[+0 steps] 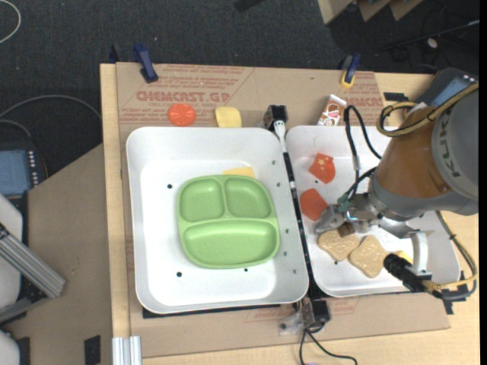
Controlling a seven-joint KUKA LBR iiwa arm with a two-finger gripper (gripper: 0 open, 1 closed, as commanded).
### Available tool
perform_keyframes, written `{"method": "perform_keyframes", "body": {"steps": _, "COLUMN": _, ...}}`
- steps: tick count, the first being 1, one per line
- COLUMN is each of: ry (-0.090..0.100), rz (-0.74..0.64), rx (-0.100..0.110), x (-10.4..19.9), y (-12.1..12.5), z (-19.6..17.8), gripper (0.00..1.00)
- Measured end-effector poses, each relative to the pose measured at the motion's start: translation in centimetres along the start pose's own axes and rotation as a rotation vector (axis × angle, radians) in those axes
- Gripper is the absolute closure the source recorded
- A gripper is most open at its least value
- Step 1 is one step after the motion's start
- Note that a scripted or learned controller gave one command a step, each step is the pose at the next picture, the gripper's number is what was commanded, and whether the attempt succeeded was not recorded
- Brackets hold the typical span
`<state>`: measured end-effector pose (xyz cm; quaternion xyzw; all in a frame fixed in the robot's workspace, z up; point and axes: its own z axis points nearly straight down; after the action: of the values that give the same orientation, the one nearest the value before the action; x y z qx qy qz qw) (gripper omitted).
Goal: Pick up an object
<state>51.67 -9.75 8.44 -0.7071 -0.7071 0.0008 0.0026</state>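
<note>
Two white bins sit side by side on my desk [122, 204], left bin [152, 280] and right bin [335, 284].

Nearest in the right bin: two tan crackers, one [368, 256] lower right and one [337, 244] touching it on its left. A black part of the arm [403, 271] lies just beside them, over the bin's near edge.

My tool [338, 220] hangs low over the right bin, right above the left cracker. Whether it is spread or pressed together I cannot tell; nothing I can see sits between its tips.

Just left of the tool: an orange-red block [313, 203]. Farther back: a red piece [323, 167] with a pale spot, apart from the block.

Left bin: a green three-part tray [227, 221] in the middle; a pale yellow piece [239, 172] touching its far edge.

Farthest, outside the bins, on the cardboard: an orange disc [182, 114], a yellow block [227, 117], a small brown-and-white carton [332, 112], two blue clamps [144, 62] [350, 68].
</note>
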Motion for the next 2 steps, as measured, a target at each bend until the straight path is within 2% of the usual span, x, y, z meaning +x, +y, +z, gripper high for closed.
{"method": "perform_keyframes", "body": {"steps": 1, "ry": -0.008, "rz": 0.003, "rx": -0.01, "x": -6.2, "y": 3.9, "z": -0.1, "gripper": 0.0}}
{"method": "perform_keyframes", "body": {"steps": 2, "ry": 0.001, "rz": -0.003, "rx": -0.001, "x": -2.2, "y": 2.7, "z": 0.0, "gripper": 0.0}}
